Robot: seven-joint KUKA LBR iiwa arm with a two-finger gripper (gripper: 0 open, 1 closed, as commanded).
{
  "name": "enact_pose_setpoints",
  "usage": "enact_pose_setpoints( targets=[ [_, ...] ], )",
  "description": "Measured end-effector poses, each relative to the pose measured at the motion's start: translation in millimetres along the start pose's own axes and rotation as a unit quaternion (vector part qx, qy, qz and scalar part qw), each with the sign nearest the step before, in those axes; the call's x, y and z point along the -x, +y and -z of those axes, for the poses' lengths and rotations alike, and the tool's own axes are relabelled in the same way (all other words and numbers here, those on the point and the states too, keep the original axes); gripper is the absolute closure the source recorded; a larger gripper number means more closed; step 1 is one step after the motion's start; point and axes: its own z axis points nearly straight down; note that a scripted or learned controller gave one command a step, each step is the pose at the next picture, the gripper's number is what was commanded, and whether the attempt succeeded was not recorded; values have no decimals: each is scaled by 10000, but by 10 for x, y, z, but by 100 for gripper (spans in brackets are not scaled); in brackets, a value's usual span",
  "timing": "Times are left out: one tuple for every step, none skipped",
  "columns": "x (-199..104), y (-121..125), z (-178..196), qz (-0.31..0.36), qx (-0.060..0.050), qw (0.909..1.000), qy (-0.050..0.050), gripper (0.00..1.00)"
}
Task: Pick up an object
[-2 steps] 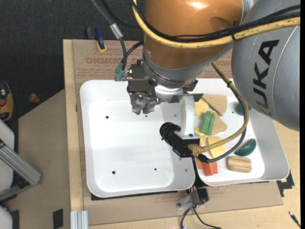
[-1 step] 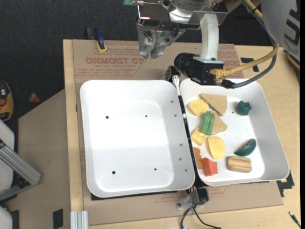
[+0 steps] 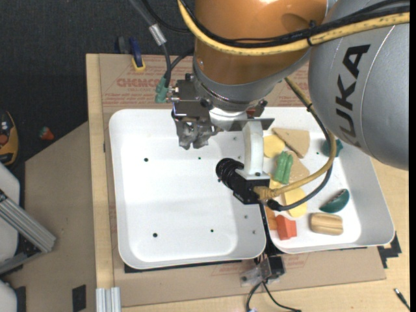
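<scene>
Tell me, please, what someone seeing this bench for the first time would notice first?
The orange band of the big grey arm dominates the top, with its gripper hanging over the far edge of the left bin. Next come the small coloured pieces crowded in the right bin: a green block, an orange-red block, a tan wooden cylinder and a teal piece.

Bench top, cardboard-brown.
Bench (image 3: 104, 174) carries left white bin (image 3: 162, 239) and right white bin (image 3: 374, 223), edges touching; printed sheet beneath.
</scene>
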Motion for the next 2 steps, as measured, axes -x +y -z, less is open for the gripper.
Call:
enact_pose_setpoints(
  targets=[
    [10,612,1301,-14,160,9999,56,100],
    [-4,-121,-145,10,-20,10000,-5,100]
  ],
)
